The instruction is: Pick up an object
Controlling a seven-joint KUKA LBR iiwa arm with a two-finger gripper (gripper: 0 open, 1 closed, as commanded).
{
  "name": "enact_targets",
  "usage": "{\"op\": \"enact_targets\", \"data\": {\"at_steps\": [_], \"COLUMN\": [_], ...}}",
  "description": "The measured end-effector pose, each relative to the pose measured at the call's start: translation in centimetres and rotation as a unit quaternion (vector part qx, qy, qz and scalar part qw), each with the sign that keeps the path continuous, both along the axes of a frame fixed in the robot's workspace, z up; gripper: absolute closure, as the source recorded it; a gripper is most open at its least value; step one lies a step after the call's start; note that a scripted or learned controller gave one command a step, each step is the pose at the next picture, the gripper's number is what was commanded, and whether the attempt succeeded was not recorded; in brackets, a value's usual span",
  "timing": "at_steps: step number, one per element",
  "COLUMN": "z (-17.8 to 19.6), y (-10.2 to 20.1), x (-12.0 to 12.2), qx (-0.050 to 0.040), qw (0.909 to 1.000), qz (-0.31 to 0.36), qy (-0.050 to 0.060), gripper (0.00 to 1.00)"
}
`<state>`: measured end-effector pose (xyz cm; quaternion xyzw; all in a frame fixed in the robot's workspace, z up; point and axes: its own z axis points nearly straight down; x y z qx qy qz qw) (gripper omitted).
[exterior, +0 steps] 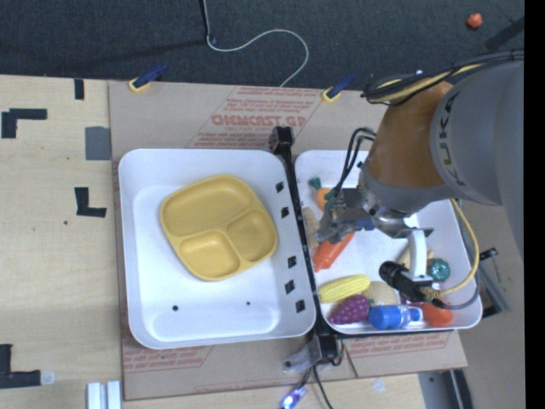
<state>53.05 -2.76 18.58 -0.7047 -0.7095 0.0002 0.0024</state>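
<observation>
Claw (334, 220) sits low in the right-hand shallow white plastic bin (456, 228), near its left wall, right over the upper end of the long orange toy carrot (332, 247); can't tell from this angle if it's wide, narrow or gripping anything, since the grey wrist w/ orange band (409, 147) covers most of it. Carrot looks like the likely target: it lies slanted, tip pointing down-left toward the divider between the 2 bins. To do this step well, I'd judge the claw should straddle the carrot across its narrow width, not along its length, go fully down before closing, then lift straight up so nothing drags. Crowding is the main risk. Yellow toy corn cob (343, 287) lies just below the carrot, purple grape cluster (350, 310) beside it, blue plastic bottle (389, 317) at the bin's front wall, plus a teal ball (438, 270) and a red-orange piece (438, 315) toward the right corner. Black cabling (400, 279) hangs off the wrist over those items and could snag. Left white bin (140, 228) holds 1 yellow 3-compartment plastic plate (219, 226), well apart, no obstacle. Both bins rest on cardboard (247, 118) on the tabletop (51, 228).
</observation>
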Motion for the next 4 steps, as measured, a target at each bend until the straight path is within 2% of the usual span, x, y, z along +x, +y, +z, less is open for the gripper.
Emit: {"op": "enact_targets", "data": {"at_steps": [1, 2, 3, 4], "z": [18.1, 3.1, 6.9, 21.4], "y": [1.2, 4.4, 5.7, 10.4], "x": [-3.1, -5.1, -4.7, -4.6], "qx": [-0.0008, -0.0014, -0.0015, 0.0006], "qw": [1.0, 1.0, 1.0, 1.0], "qz": [-0.001, -0.002, -0.002, 0.001], "qy": [-0.01, 0.007, -0.002, -0.009], "gripper": [1.0, 1.0, 1.0, 1.0]}}
